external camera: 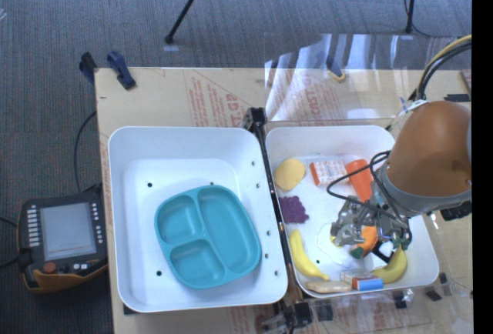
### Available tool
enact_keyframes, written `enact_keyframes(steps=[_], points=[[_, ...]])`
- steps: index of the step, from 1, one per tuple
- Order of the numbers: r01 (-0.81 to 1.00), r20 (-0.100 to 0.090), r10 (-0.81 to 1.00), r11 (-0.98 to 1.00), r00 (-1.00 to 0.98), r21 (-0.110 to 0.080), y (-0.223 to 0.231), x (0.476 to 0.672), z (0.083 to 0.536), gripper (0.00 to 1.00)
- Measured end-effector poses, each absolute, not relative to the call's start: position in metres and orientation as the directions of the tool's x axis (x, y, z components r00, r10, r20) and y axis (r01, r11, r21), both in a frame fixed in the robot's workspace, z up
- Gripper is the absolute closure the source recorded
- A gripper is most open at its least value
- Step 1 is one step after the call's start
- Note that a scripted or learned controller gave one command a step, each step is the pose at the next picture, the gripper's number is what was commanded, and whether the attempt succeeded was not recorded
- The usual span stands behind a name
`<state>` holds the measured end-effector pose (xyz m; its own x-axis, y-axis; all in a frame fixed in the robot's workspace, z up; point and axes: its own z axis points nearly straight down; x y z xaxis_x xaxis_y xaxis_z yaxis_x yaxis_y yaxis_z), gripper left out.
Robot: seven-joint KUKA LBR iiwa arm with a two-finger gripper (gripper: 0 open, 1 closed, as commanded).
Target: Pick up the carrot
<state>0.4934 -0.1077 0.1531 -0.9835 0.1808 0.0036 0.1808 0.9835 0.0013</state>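
On a counter (177,98) with two shallow white bins, the left bin (131,155) holds a blue divided plate (206,236). In the right bin (308,136), the grey arm's jaws (360,231) are lowered over a small orange carrot (368,236), which lies just beside them near two bananas (306,255); whether the jaws are open or closed cannot be told. An orange packet (358,177), a yellow lemon (290,173) and purple grapes (293,208) lie further up the bin.
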Motion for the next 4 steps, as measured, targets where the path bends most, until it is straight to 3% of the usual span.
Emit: enact_keyframes(steps=[1,2,3,4], points=[[0.418,0.001,0.418,0.909,-0.909,0.001,-0.072,0.487,0.187,1.0],[0.488,0.004,0.488,0.873,-0.873,-0.001,-0.117,0.485,0.152,1.0],[0.496,-0.004,0.496,0.868,-0.868,0.004,-0.071,0.503,0.217,1.0],[0.472,0.001,0.472,0.882,-0.882,-0.001,-0.128,0.476,0.21,1.0]])
